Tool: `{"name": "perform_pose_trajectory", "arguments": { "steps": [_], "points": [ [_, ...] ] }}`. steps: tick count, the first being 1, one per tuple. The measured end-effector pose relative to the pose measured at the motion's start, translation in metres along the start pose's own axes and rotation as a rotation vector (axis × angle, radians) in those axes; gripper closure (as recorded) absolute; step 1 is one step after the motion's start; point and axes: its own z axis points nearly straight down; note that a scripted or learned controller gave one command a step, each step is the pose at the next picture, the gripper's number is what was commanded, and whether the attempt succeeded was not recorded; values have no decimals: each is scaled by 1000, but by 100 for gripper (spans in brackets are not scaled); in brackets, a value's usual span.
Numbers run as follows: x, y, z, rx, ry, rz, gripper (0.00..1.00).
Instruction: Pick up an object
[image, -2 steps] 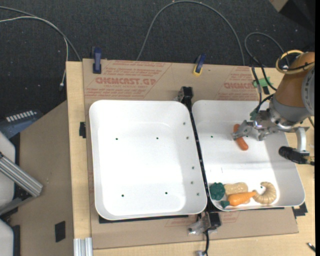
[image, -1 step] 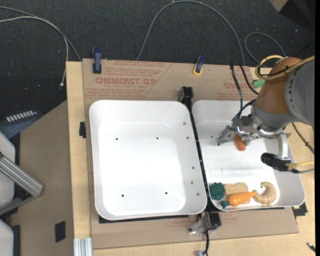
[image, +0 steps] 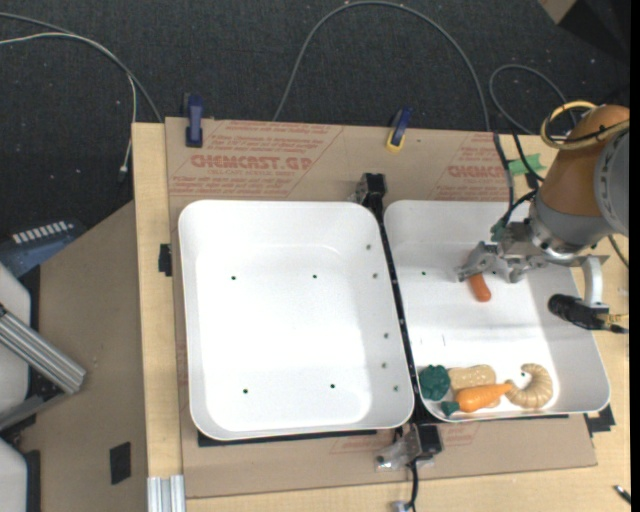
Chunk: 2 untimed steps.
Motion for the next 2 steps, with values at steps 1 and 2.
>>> {"name": "perform_pose_trajectory", "arguments": {
  "steps": [1,2],
  "points": [
    [51,-22,0,0,2,-5,0],
    [-21,1,-13,-1,-1,2,0]
  ]
}}
